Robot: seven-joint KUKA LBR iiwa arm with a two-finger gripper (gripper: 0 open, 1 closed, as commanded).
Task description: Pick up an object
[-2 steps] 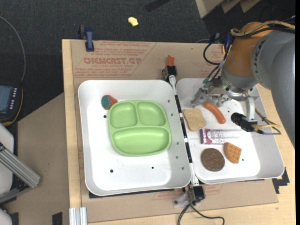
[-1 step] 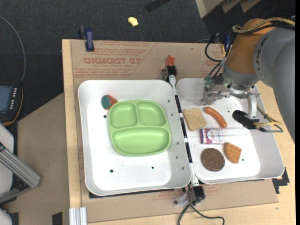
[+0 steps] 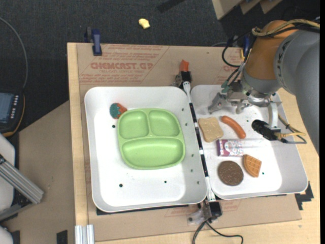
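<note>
In the right bin [image 3: 292, 184] lie a slice of toast [image 3: 210, 128], a red-orange sausage [image 3: 233, 126], a purple-and-white wrapper [image 3: 234, 147], a round brown cookie [image 3: 230, 172] and a small orange waffle [image 3: 252, 165]. My gripper [image 3: 229, 105] hangs over the bin's far left part, just behind the toast and the sausage. Its fingers [image 3: 217, 104] stand apart, open, with nothing between them. In the left bin [image 3: 101, 177] a green divided plate [image 3: 150, 138] lies in the middle, and a small red and teal object [image 3: 118, 110] sits at the plate's far left corner.
The grey arm with its orange band [image 3: 266, 57] comes in from the upper right and covers the right bin's far right corner. The bins' shared wall [image 3: 197, 136] runs between the plate and the toast. A cardboard sheet [image 3: 127, 65] lies under both bins.
</note>
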